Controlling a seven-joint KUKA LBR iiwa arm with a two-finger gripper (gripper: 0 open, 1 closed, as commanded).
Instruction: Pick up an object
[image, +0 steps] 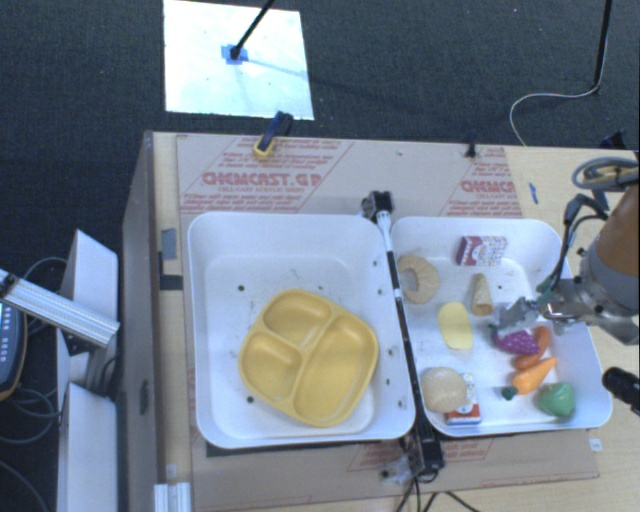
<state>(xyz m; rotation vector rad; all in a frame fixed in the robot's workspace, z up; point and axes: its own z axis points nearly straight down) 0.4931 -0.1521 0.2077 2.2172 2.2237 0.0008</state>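
The right bin holds several toy foods: a beige bagel, a red and white carton, a tan cone, a pale yellow piece, purple grapes, an orange carrot, a green piece and a bread roll. My gripper reaches in from the right and hangs just above the top left of the grapes, right of the cone. Nothing shows as lifted off the bin floor.
The left bin holds a yellow divided plate. A black divider bar runs between the bins. A small red box lies at the right bin's front wall. The arm covers that bin's right edge.
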